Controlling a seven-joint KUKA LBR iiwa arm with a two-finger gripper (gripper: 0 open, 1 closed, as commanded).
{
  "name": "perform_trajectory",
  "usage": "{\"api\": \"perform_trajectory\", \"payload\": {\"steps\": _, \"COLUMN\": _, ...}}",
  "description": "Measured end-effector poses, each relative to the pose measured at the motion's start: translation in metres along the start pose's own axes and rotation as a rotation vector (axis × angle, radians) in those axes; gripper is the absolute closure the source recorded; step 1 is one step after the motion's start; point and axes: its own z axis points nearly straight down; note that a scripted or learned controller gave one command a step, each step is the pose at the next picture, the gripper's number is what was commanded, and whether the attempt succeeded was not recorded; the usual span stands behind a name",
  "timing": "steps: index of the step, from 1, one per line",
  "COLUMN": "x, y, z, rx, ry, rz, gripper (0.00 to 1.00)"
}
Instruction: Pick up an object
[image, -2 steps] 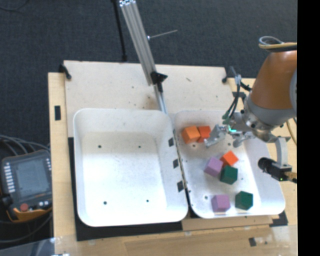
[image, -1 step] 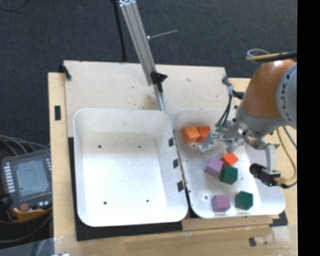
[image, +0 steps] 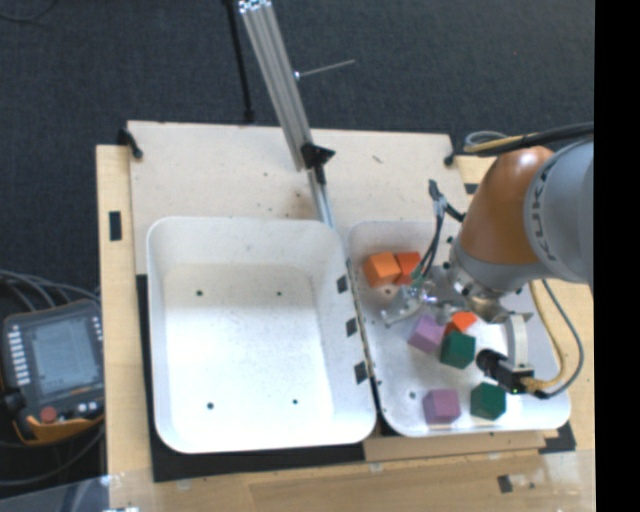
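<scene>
Dark carpet surrounds a pale wooden bench (image: 230, 170) that carries two shallow white bins side by side. Reaching in from the right, the grey arm (image: 560, 215) with its orange band (image: 500, 215) hangs over the right bin (image: 400, 415), and the gripper (image: 432, 298) sits low among the blocks there. Whether it is wide, narrow or holding anything cannot be told, since the wrist covers it from above.

Just to the gripper's upper left lie two orange blocks, a larger one (image: 380, 268) touching a smaller one (image: 407, 265), near the bin's back wall. Directly below the gripper is a purple block (image: 428, 334), tilted, with a green block (image: 457, 349) touching its right side and a small orange-red piece (image: 463, 321) just above the green one. Farther below the gripper, near the front wall, sit a second purple block (image: 440, 405) and a second green block (image: 488, 400), close together.

Well to the gripper's left is the left bin (image: 160, 240). A metal pole (image: 280, 80) rises from behind the bins, up and left of the gripper. A control pad (image: 55, 365) lies off the bench, far to the left.
</scene>
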Motion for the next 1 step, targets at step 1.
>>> {"api": "perform_trajectory", "payload": {"steps": 1, "x": -0.0015, "y": 0.0035, "z": 0.0278, "rx": -0.014, "ry": -0.002, "rz": -0.003, "gripper": 0.0}}
